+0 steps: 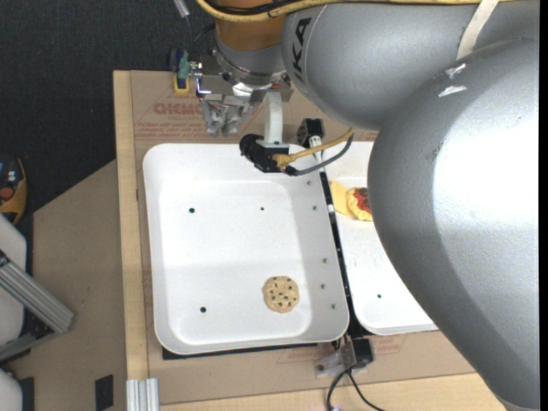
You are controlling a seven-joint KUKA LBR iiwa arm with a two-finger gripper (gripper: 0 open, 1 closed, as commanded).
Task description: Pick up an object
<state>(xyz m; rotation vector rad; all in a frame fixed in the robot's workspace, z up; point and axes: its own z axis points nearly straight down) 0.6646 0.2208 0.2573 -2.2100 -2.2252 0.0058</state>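
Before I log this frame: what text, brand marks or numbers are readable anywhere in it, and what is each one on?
"K": one dark letter on the grey arm casing, just below the orange band; the rest of the mark is hidden.
Red printing on the cardboard sheet behind the left bin: starts something like "CH", too blurred and partly covered to read.
The cookie, the food item in the right bin and the bins carry no lettering I can make out.

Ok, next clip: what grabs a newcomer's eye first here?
The grey arm looms over the right side, hiding most of the right bin. A lone cookie sits in the left bin, toward its near edge. A yellow-and-red item peeks out at the right bin's far left corner.
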